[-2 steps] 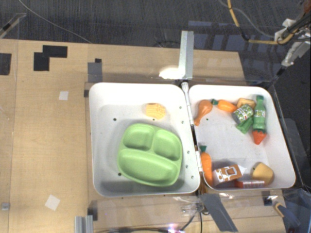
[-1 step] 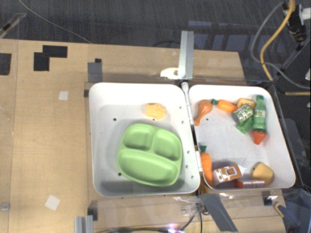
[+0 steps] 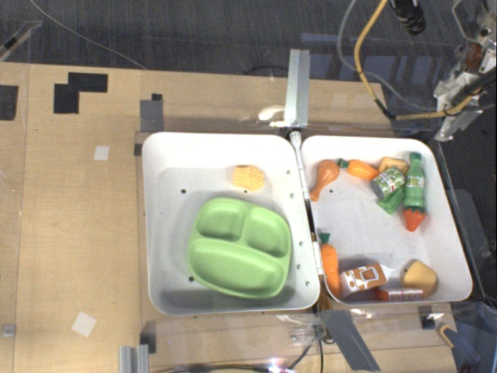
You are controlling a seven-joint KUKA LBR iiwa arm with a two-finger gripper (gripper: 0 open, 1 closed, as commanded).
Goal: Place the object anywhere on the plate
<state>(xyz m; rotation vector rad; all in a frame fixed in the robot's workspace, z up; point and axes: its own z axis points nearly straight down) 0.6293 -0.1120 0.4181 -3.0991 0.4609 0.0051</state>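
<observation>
a green three-compartment plate (image 3: 239, 247) sits in the left bin (image 3: 167, 208) on the wooden worktop (image 3: 70, 231), lying a little askew toward the bin's near side. just beyond the plate's far rim, apart from it, a small yellow waffle-like toy (image 3: 248, 178) rests on the white floor of the same bin. the right bin (image 3: 450, 239) holds the other play food: a drumstick (image 3: 324, 176) near the divider, an orange piece (image 3: 360, 169) beside it, a green can (image 3: 388, 185) leaning against a green bottle (image 3: 415, 183), and a small red-and-orange piece (image 3: 413, 220) just below the bottle. along the near wall lie a carrot (image 3: 330, 263), a brown-labelled bottle on its side (image 3: 363, 278) and a tan wedge (image 3: 420, 275). the arm's wrist end, with its claw (image 3: 466, 92), hangs at the upper right, above the worktop's far corner and outside both bins; whether the claw is released or clenched cannot be told, as it is small and tangled with yellow cable (image 3: 369, 29).
</observation>
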